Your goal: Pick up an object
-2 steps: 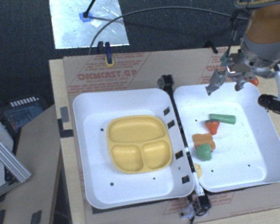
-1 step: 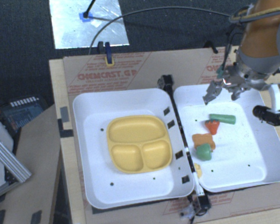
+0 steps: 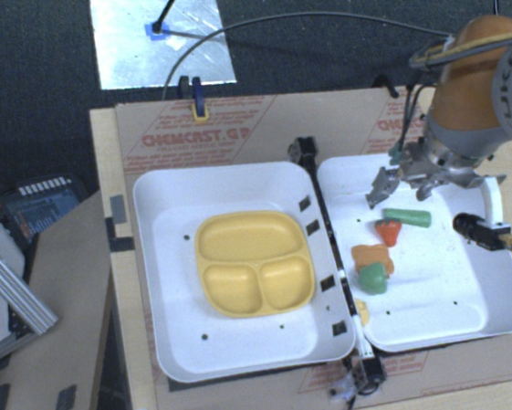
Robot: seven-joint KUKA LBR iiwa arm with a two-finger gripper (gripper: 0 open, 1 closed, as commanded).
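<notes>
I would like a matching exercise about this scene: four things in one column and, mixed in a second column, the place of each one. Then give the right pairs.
Things
1. yellow divided plate
2. gripper
3. green toy vegetable
4. orange and green toy

Places
A. near the divider, at the right bin's left side
B. above the right bin's far part
C. in the left bin
D. in the right bin, just below the gripper

Pairs: 1-C, 2-B, 3-D, 4-A
</notes>
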